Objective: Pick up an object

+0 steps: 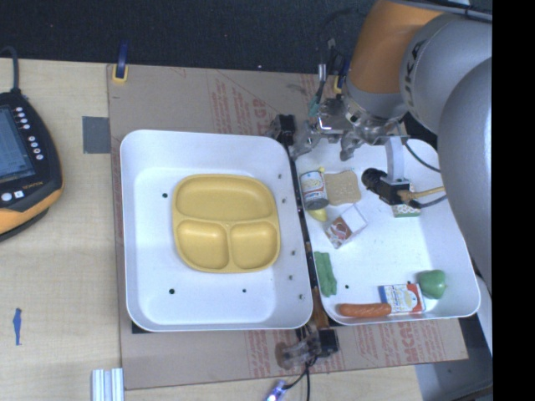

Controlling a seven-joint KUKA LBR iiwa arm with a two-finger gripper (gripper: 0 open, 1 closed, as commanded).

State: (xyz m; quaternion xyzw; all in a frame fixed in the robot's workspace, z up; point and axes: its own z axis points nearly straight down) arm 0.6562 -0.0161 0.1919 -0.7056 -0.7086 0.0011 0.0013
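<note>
On the pale desk (67,307), the end effector (349,140), parted or closed I cannot tell, hangs over the right bin's (418,249) far-left corner, the small can (313,189) just nearward, lying far-to-near.

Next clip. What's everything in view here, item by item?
left bin: 1, white, centre of bench
plate: 1, yellow, in left bin
right bin: 1, white, beside it
can: 1, silver-yellow, right bin's far left
flat square: 1, tan, beside can
packet: 1, white-red, right bin's middle
strip: 1, green, its left wall
sausage: 1, orange-red, its near edge
carton: 1, white-red, beside sausage
fruit: 1, green, beside carton
pendant: 1, black-orange, bench's left
arm: 1, grey-orange, from right
gripper: 1, grey, right bin's far edge
</note>
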